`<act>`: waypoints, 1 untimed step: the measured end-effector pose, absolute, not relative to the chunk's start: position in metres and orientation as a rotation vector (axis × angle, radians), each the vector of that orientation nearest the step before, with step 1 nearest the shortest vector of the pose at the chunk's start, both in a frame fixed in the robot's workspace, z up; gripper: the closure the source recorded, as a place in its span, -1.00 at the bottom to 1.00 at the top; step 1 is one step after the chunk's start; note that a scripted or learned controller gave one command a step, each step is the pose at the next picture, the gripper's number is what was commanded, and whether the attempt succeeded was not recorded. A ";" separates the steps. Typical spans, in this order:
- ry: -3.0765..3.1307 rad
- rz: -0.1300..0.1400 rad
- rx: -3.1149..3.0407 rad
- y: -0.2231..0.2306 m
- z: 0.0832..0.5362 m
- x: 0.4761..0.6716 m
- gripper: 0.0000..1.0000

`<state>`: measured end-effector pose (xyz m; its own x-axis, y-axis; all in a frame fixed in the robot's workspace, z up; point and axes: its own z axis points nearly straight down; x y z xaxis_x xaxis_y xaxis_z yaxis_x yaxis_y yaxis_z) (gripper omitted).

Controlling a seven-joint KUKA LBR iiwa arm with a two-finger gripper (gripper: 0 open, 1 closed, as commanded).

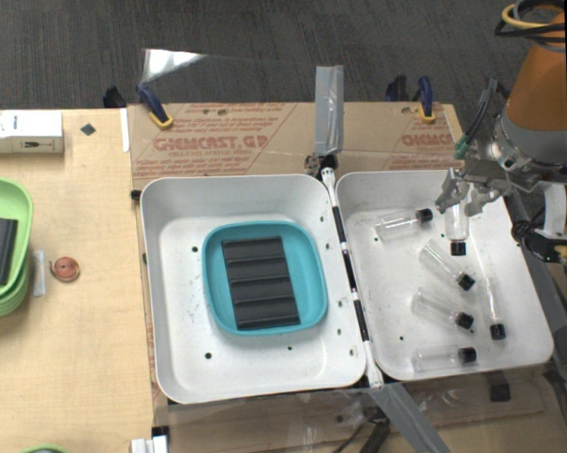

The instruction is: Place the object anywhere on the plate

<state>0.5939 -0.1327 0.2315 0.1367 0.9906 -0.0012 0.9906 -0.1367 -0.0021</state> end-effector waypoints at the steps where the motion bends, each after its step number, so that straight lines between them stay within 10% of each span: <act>1: -2.064 0.003 -2.368 -0.133 0.232 0.594 -1.00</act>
<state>0.5940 -0.1327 0.2315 0.1367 0.9906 -0.0012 0.9906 -0.1367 -0.0020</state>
